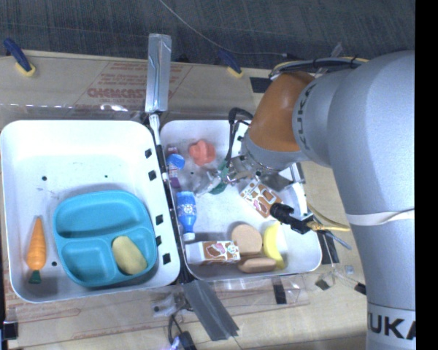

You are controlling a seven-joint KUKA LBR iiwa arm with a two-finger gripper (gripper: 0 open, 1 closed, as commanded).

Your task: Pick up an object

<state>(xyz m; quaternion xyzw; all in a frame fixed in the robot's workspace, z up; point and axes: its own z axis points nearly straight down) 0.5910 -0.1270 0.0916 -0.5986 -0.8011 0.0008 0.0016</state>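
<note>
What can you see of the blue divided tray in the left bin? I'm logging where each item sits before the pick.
The blue tray looks like smooth, light-blue plastic with rounded corners and raised walls splitting it into compartments: one long one at the far side, smaller ones nearer the camera. It lies flat on the left bin's floor. A yellow potato-like piece rests in its near right compartment. An orange carrot lies beside its left edge.

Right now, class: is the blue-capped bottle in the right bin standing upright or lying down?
Lying down. The bottle rests lengthwise on the right bin floor beside its left wall.
</note>
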